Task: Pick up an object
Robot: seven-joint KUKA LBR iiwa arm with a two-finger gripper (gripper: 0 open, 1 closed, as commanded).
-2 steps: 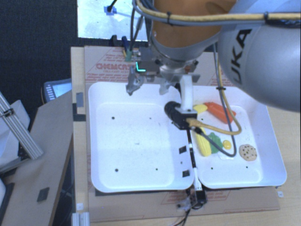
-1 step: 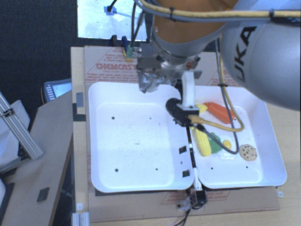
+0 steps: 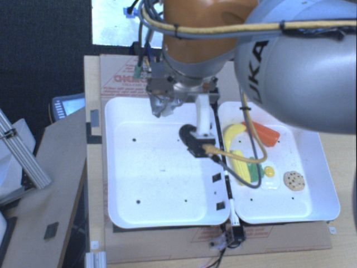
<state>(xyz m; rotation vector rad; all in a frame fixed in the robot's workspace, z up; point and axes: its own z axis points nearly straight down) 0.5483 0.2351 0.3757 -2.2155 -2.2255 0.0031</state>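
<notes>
Farthest right, round tan dark-speckled cookie (image 3: 294, 180)

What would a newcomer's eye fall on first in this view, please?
The big grey arm with its orange band looms across the upper right, its gripper hanging over the far edge of the left bin. Next come the bright things in the right bin: a yellow banana, an orange piece and a speckled cookie.

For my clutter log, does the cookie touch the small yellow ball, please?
Apart: the camera view shows bare bin floor between cookie and small yellow ball.
</notes>
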